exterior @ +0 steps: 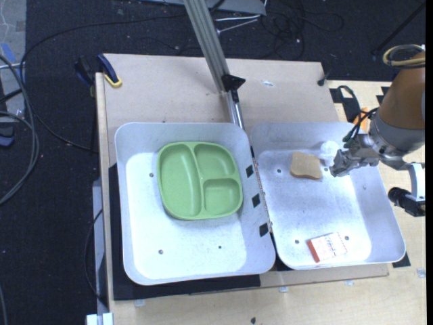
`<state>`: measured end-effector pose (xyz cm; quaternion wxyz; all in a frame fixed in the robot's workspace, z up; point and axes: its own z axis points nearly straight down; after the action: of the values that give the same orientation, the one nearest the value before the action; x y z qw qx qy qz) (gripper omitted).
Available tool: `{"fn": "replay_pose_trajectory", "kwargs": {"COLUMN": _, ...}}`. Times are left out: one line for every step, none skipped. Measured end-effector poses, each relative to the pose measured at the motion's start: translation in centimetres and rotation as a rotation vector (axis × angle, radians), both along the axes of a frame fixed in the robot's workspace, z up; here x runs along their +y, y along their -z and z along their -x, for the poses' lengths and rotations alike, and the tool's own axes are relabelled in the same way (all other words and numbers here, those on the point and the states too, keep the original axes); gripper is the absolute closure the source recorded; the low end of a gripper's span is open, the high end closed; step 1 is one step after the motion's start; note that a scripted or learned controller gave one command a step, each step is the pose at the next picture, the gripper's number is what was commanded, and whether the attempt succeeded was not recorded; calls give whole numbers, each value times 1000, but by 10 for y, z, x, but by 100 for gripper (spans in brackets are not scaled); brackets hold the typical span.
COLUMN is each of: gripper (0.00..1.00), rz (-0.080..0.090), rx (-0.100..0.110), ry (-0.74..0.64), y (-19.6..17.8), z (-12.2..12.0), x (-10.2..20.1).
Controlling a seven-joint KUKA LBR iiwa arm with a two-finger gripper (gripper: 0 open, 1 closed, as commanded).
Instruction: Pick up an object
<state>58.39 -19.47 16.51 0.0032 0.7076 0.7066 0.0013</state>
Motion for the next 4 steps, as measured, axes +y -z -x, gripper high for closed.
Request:
{"fn": "replay_pose_trajectory", "kwargs": {"gripper": 100, "rz": 0, "rx": -2, "ry": -4, "y": -64, "z": -2, "x": 4}}
{"fn": "replay_pose_trajectory", "kwargs": {"gripper": 100, "rz": 1, "rx": -2, "ry": -4, "y": -121, "z": -5, "x": -6}}
{"fn": "replay_pose_trajectory", "kwargs": {"gripper": 100, "rz": -4, "rx": 6, "ry": -8, "y": -124, "z": 6, "x": 44}}
{"fn": "replay_pose_trajectory", "kwargs": {"gripper": 100, "rz": -4, "rx": 8, "ry": -7, "y": -118, "z": 18, "x": 85}}
